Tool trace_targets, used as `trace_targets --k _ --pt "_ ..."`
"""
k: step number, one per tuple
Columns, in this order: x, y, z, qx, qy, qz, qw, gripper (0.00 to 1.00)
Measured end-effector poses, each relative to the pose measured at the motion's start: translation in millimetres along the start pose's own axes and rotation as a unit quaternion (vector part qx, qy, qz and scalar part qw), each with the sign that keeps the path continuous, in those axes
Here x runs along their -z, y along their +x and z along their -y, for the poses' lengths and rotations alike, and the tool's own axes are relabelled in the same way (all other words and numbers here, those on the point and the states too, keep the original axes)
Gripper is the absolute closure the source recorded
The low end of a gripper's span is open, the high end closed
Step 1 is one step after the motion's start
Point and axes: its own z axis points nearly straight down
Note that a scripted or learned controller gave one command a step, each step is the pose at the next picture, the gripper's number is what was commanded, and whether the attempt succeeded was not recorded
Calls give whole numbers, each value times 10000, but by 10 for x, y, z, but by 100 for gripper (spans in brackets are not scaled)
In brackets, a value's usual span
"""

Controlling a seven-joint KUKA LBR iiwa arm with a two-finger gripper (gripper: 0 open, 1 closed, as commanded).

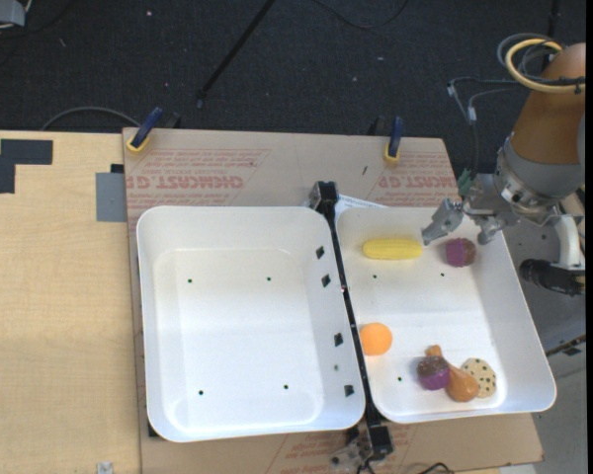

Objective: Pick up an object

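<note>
My gripper [465, 227] hangs open over the far right corner of the right bin [529, 363], its two grey fingers spread with nothing between them. A purple round object [460, 253] lies just below the fingertips. A yellow corn-like piece [392, 250] rests to its left near the bin's far wall. An orange ball [376, 339] sits by the divider. Near the front right corner cluster a purple-and-brown piece [433, 369], an orange piece [462, 385] and a spotted cookie [480, 373].
The left bin [153, 265] stands beside the right one, with a black divider strip [338, 294] between them. Both rest on a cardboard sheet [227, 171] held by two clamps [393, 138]. Cables hang beside the arm on the right.
</note>
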Motion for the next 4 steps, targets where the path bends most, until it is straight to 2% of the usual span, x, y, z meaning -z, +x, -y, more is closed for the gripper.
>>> trace_targets --k 2,3,4 --pt "-1140 -97 18 -3 11 -2 10000 0" --pt "-1004 -106 3 -8 -19 4 10000 100" --pt "-376 -115 -20 -8 -45 8 10000 100"
